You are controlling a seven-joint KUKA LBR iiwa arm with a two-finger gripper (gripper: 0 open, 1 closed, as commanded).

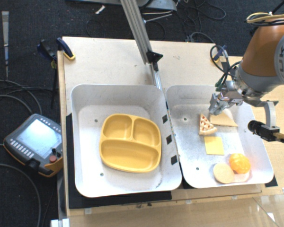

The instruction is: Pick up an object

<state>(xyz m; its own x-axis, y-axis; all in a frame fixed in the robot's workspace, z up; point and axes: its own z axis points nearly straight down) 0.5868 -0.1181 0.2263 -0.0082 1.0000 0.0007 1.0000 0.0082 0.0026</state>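
My gripper [217,106] hangs low over the right bin [189,174], just above and right of a small pizza slice [207,125]. A tan bread slice [225,120] lies right under the fingers, partly hidden by them. Nearer the front of the same bin lie a yellow cheese square [214,145], an orange fruit [239,163] and a pale round cookie [223,173]. I see nothing lifted between the fingers.
The left bin [85,108] holds a yellow divided plate [130,142]. A slanted metal pole [139,27] crosses above the wall between the bins. A teach pendant [35,143] lies on the floor at the left. Cables run behind the bench.
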